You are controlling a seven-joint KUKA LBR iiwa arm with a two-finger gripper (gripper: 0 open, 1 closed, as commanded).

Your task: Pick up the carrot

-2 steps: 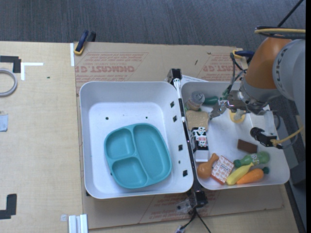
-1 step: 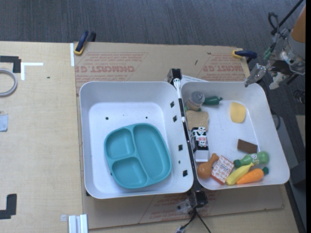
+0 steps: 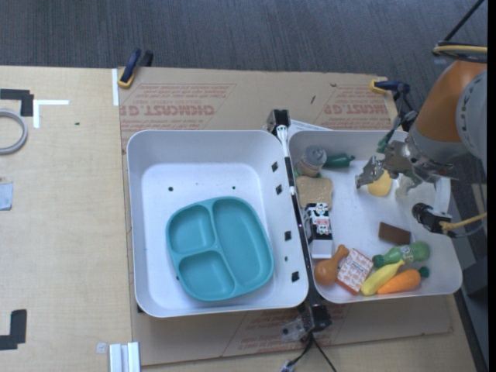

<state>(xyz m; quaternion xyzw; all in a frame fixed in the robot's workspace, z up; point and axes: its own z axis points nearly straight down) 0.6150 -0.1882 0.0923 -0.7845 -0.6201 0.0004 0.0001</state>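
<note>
The pincer, its opening state indeterminate from this angle, sits over a yellow item toward the far side of the right bin, well apart from the carrot, which rests against that bin's near wall, ungrasped

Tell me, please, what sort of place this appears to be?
Probably a robotics lab test bench: two white bins clamped on cardboard, toy food such as a carrot, a teal divided plate, and the gripper.

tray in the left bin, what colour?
Teal, the tray in the left bin; camera view shows it.
</note>
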